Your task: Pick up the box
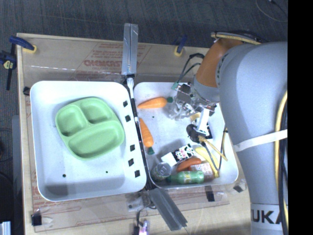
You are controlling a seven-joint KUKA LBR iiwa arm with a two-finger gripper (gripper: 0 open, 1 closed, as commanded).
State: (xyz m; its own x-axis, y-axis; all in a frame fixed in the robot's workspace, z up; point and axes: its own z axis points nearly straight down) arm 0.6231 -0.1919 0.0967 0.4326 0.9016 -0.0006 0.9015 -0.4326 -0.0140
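Your arm point(254, 116) reaches over the right bin point(161, 93), its bulk covering that bin's right edge. The left bin point(44, 131) holds a green divided plate point(89, 127). In the right bin, two carrots point(152, 103) lie near the divider. The box point(181, 153), a small black-and-white patterned carton, lies flat among clutter near the bin's front edge. The gripper point(182, 106) sits low at the bin's far side, well apart from the box; whether it is released or clenched, you cannot tell. Judgement: pick not yet done; approach and grasp remain.
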